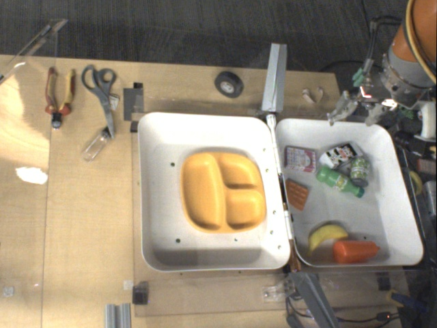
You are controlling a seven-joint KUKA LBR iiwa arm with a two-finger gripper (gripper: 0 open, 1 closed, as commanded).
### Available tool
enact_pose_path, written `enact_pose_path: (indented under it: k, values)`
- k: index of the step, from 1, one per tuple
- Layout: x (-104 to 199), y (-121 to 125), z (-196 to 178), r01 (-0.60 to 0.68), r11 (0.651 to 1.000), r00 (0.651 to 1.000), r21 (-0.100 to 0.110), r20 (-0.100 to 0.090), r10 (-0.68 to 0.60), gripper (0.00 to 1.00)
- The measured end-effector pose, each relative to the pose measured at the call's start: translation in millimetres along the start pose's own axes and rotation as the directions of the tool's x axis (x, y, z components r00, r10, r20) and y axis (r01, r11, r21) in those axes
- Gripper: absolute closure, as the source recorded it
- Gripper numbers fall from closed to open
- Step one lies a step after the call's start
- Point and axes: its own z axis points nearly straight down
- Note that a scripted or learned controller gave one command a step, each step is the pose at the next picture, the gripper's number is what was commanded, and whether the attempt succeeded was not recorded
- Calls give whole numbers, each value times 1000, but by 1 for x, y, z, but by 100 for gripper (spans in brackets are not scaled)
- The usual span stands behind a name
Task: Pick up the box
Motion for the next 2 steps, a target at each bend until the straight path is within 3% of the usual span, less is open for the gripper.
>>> enact_pose_path:
  k: [1,2]
  values:
    - [50,-15,118,96,995,995,0,0,-96,0]
    - [45,-18,172,210,978,978,-7,4,-210,0]
